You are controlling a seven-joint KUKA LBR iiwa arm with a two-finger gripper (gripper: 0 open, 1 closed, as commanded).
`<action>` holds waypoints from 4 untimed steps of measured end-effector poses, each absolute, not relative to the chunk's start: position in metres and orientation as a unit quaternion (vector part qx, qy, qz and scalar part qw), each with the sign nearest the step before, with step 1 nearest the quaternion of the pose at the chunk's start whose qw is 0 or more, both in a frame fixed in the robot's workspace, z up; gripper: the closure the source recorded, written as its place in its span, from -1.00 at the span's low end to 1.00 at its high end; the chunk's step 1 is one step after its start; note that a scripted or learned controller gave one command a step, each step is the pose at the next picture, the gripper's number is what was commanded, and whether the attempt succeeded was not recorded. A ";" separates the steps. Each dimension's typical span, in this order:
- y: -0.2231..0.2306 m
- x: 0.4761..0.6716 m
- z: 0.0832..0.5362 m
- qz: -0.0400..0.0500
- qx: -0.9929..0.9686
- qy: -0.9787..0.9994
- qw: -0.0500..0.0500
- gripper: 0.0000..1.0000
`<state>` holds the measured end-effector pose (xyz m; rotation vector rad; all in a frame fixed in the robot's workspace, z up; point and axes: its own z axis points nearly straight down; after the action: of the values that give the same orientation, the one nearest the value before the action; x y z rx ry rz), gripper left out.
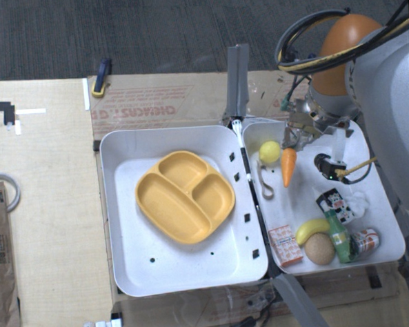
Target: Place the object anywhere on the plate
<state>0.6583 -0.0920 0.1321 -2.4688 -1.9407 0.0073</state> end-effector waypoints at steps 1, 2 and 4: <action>-0.092 0.658 0.132 0.002 -0.786 -0.618 0.000 -1.00; -0.118 0.585 0.103 0.002 -0.808 -0.589 0.001 -1.00; -0.096 0.476 0.090 0.002 -0.811 -0.585 0.002 -1.00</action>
<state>0.4762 -0.0956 0.0898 -2.5445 -1.8355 0.0059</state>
